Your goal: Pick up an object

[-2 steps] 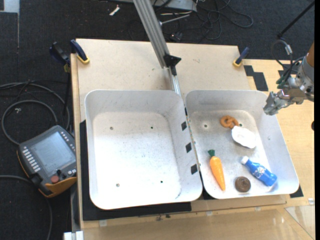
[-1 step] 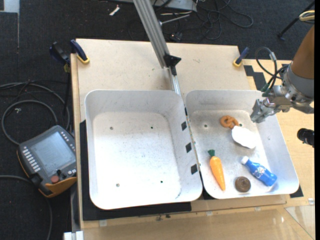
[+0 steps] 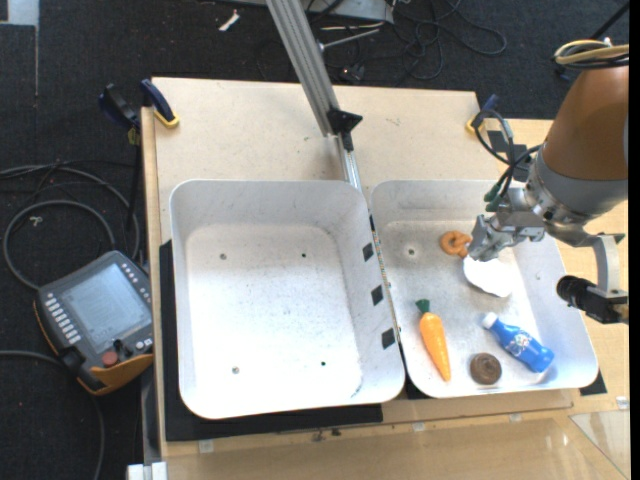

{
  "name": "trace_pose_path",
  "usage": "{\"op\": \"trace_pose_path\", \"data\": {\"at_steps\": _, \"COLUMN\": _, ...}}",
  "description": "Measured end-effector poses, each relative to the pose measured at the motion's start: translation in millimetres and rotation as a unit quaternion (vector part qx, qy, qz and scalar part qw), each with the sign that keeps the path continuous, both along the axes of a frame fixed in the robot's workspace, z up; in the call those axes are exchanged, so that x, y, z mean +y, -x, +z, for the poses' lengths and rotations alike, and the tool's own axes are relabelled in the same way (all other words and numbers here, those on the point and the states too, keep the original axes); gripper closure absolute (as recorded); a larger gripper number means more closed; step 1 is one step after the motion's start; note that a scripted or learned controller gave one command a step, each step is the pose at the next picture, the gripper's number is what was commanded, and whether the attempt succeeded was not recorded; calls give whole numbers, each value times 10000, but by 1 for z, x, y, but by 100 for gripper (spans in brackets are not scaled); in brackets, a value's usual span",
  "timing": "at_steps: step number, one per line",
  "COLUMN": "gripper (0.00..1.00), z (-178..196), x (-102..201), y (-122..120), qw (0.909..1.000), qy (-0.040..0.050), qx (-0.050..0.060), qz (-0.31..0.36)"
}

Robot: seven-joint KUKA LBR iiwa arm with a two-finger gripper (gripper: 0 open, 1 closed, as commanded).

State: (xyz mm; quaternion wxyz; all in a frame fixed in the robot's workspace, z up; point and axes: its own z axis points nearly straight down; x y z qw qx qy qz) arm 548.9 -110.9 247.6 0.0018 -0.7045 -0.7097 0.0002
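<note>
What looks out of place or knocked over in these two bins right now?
Nothing looks spilled or damaged. In the right bin the blue bottle lies on its side, and the toy carrot, the brown disc, the white object and the small orange ring lie loose. The gripper hovers by the ring.

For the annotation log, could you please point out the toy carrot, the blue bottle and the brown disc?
toy carrot [image 3: 435, 344], camera view, middle of its orange body.
blue bottle [image 3: 523, 346], camera view, on its label.
brown disc [image 3: 486, 369], camera view, centre of its top face.
</note>
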Motion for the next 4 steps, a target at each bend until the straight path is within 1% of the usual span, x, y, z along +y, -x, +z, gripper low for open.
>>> {"op": "trace_pose_path", "data": {"at_steps": 1, "gripper": 100, "z": 4, "x": 47, "y": 12, "qw": 10000, "qy": 1, "qx": -7, "qz": 3}}
{"op": "trace_pose_path", "data": {"at_steps": 2, "gripper": 100, "z": -9, "x": 107, "y": 20, "qw": 10000, "qy": -1, "qx": 0, "qz": 9}}
{"op": "trace_pose_path", "data": {"at_steps": 3, "gripper": 100, "z": -21, "x": 158, "y": 24, "qw": 10000, "qy": 2, "qx": -1, "qz": 6}}
{"op": "trace_pose_path", "data": {"at_steps": 4, "gripper": 100, "z": -7, "x": 209, "y": 39, "qw": 10000, "qy": 0, "qx": -18, "qz": 9}}
